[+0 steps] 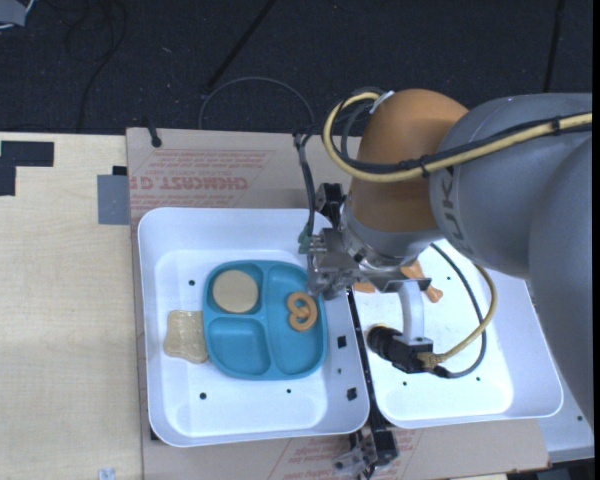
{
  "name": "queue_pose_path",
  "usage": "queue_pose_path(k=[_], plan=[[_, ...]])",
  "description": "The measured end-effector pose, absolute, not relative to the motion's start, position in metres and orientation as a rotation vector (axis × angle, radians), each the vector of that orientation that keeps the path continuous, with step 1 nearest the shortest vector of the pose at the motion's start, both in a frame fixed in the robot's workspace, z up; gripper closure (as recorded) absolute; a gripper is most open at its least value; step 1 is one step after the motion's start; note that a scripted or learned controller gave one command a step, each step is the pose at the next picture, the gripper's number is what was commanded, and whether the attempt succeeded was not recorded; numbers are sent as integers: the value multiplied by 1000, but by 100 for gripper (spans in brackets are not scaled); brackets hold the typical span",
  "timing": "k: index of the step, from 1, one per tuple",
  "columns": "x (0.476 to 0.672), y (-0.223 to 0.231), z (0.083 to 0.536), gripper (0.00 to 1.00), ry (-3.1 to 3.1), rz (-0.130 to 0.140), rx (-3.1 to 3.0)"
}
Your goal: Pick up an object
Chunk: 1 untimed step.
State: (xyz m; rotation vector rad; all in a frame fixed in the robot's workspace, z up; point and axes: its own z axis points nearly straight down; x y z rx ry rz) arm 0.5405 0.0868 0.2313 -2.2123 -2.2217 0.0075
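Approach step, by judgement: claw (323, 271) poised at centre frame over right rim of blue tray (250, 353) in left bin (230, 403), just beside pretzel (301, 312); released or clenched cannot tell; next, likely: descend squarely onto pretzel, clear of tray rim.

We've got open floor along the near side of the left bin (240, 408), plus a thinner strip on the far side. Blue tray (260, 356) takes the middle, w/ a pale lump (185, 335) tight against its left edge, no gap there. Gripper (322, 278) hangs over the tray's far-right corner, just beside the pretzel (301, 312). The arm (500, 188) covers most of the right bin (485, 393); its near part is open.
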Motion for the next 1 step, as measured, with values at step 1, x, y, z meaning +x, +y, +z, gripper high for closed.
queue_pose_path(k=[1], plan=[[541,85,233,0,-2220,7,-2218]])
